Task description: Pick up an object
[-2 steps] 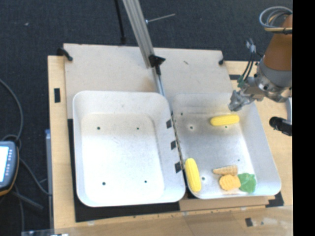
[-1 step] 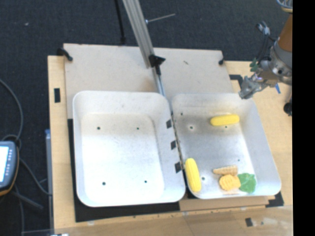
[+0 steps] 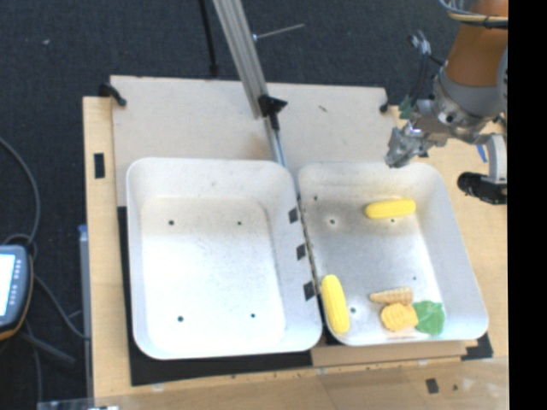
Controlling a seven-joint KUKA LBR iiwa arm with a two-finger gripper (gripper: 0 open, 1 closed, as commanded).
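The right bin (image 3: 444, 229) holds a yellow corn-shaped piece (image 3: 391, 209) near its far side and another yellow piece (image 3: 334, 303) against its left wall near the front. A tan biscuit-like piece (image 3: 391, 296), a round orange-yellow piece (image 3: 398, 317) and a green leafy piece (image 3: 430, 317) lie in the front right corner. My gripper (image 3: 399, 154) hangs above the far rim of the right bin, up and right of the far yellow piece. Nothing shows between its tips.
The left bin (image 3: 145, 229) sits beside the right one. A slanted aluminium post (image 3: 244, 49) rises behind the two bins. A handheld screen device (image 3: 12, 284) lies off the bench at the left edge.
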